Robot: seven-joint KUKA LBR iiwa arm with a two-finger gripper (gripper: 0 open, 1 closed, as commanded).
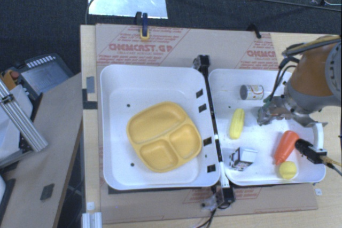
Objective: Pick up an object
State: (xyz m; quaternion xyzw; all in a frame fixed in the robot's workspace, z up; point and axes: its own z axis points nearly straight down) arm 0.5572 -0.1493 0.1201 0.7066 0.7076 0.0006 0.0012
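Cardboard-covered bench, two white bins side by side. Left bin [115, 115] holds a yellow divided tray [163, 136]. Right bin [224, 80] holds a small can [251, 92], corn cob [236, 123], carrot [286, 147], lemon [288, 170], and a little black-and-white box [241, 158]. My gripper [265, 114] hovers over the right bin, between corn cob and carrot; cannot tell how it's set, nothing visibly held. Corn cob is nearest: probably light, hard, slick plastic, rounded. I'd pinch it across the middle, short axis, or it may roll out.

Divided tray [163, 136] in left bin [115, 115]; corn [236, 123], carrot [286, 147] in right bin [224, 83].
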